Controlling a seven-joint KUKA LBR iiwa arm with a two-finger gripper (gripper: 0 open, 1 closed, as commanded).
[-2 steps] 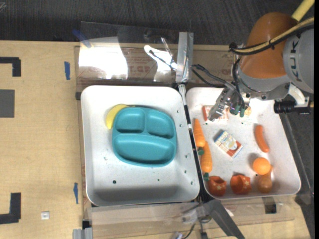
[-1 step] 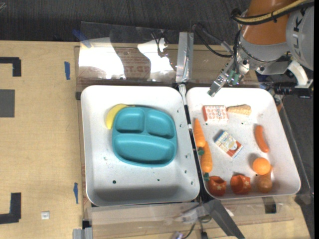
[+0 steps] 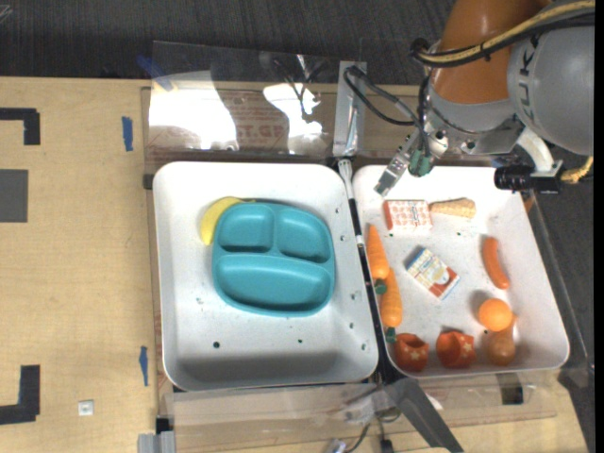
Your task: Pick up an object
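My gripper (image 3: 406, 170) hangs over the back left corner of the right bin (image 3: 543, 281), fingers apart with nothing between them. Just in front of it lie a red-and-white carton (image 3: 408, 215) and a pale bread wedge (image 3: 453, 208). A long carrot (image 3: 382, 276) runs along the bin's left wall. A small printed box (image 3: 431, 272) sits mid-bin, and a red sausage (image 3: 494, 260) lies to the right. Along the front edge are two red tomatoes (image 3: 411, 350) (image 3: 456, 347), an orange (image 3: 494, 314) and a brown fruit (image 3: 501, 346).
The left bin (image 3: 179, 300) holds a teal divided plate (image 3: 274, 256) with a yellow object (image 3: 217, 215) partly under its back left edge. The arm's orange band (image 3: 481, 36) and cables loom over the right bin's back edge. A metal divider (image 3: 345, 121) stands behind the bins.
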